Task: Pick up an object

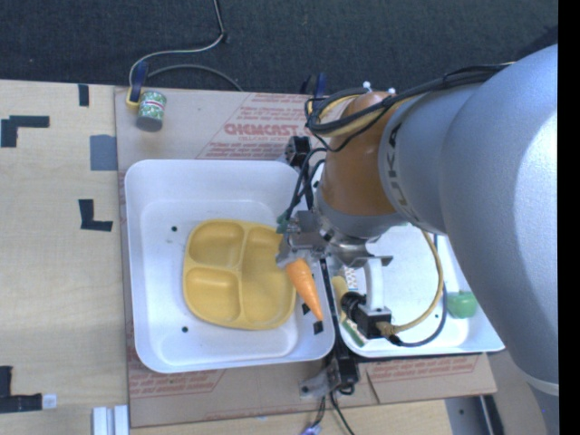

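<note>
over the left bin's (145, 243) right edge, gripper (304, 259) had the orange carrot (305, 288) pinched by its top; shallow hold looked likely to slip onto the yellow tray (227, 275).

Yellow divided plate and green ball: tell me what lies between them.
Camera view: the orange plastic carrot and grey arm's wrist lie between the yellow divided plate and small green ball.

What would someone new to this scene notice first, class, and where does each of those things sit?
The big grey arm with its orange band sweeps in from the right and hangs over the seam between the two bins. In the left bin lies a yellow divided tray, with an orange carrot at its right edge just below the end effector. A small green object sits in the right bin.
</note>
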`<state>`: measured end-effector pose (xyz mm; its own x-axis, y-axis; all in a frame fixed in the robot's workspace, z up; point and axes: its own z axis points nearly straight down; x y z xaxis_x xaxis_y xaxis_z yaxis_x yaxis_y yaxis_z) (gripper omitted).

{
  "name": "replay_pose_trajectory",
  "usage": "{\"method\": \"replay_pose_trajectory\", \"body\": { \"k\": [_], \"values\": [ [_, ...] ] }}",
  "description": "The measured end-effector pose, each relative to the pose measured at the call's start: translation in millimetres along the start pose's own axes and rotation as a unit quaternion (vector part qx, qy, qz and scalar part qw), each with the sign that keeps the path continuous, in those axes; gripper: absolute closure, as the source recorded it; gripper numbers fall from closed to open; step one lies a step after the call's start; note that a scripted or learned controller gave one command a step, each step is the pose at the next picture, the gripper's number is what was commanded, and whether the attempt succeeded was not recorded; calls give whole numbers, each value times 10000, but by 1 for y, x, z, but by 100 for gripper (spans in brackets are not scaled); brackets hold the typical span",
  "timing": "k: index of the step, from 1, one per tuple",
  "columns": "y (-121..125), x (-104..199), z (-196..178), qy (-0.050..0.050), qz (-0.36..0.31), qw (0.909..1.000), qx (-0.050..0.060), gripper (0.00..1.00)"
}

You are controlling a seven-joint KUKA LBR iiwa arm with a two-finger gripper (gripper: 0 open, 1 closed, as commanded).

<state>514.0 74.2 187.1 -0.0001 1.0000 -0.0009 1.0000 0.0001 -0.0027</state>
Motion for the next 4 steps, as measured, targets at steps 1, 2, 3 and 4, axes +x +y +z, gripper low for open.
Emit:
{"method": "replay_pose_trajectory", "body": {
  "k": [1,2,3,4],
  "values": [
    [-30,-60,-42,-1,1,10000,-7,100],
    [6,4,-21,4,-11,10000,0,100],
    [-31,23,-39,5,-11,10000,3,100],
    [15,-27,-8,-4,1,10000,-1,100]
  ]
}}
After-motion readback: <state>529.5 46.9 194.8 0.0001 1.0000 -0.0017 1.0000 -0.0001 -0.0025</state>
